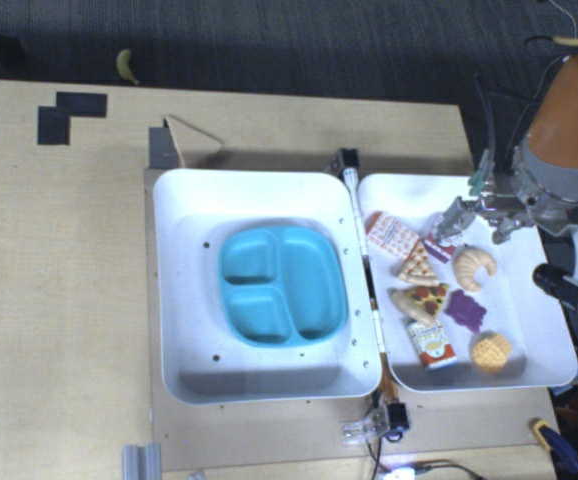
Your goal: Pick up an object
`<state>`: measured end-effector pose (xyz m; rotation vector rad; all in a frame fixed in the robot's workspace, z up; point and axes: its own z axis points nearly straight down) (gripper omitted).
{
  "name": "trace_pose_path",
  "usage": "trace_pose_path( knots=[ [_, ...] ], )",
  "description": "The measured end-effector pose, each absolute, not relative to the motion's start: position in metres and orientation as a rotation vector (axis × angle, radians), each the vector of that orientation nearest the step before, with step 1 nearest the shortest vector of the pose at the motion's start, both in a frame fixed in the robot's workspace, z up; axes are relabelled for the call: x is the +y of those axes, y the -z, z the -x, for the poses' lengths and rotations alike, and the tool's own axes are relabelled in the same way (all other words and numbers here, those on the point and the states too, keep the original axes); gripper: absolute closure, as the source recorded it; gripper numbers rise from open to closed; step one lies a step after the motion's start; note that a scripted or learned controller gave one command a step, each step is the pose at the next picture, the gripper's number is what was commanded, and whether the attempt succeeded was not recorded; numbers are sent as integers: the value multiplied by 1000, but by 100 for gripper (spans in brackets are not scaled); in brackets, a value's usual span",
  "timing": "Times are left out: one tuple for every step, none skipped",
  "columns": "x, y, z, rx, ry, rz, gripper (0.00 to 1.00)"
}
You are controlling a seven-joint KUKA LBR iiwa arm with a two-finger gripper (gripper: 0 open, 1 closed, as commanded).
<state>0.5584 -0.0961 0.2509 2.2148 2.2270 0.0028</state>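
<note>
The right bin (544,373) holds several toy foods: a red-and-white packet (390,234), a waffle wedge (418,264), a pizza slice (421,300), a croissant (475,267), a purple piece (466,310), a round yellow biscuit (490,350) and a small carton (432,345). My gripper (451,224) hangs low over the bin's upper middle, between the packet and the croissant. Just under its tip lies a small purple-red item (436,249), partly hidden. I see nothing lifted off the bin floor.
The left bin (184,268) holds a blue divided tray (279,283). A black clamp bar (361,248) runs between the bins. The arm's orange band (569,98) and grey wrist reach in over the right bin's far right corner.
</note>
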Motion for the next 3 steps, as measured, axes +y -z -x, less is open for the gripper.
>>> trace_pose_path(
  knots=[
    [-127, -106, -499, 2219, -9, -2213, 0],
    [-126, -118, -502, 2218, -18, -2210, 100],
    [-126, -118, -502, 2219, -18, -2210, 0]
  ],
)
